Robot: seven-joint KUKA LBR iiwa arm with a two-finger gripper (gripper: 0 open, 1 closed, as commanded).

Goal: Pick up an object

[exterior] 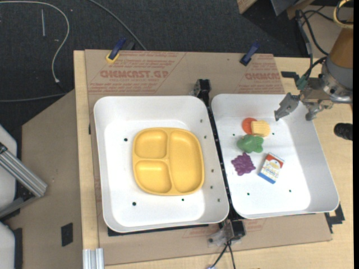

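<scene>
While the pincer (295,109) hangs over the upper right corner of the right bin (314,167) with its two fingers spread apart and nothing between them, the objects lie in a cluster in that bin's left half, down and to the left of it. A yellow block (260,129) rests against a red piece (248,124), with a green toy (250,144) just below, then a purple grape bunch (243,164) beside a small carton (271,168); the left bin (112,150) holds a yellow divided tray (168,161)
</scene>
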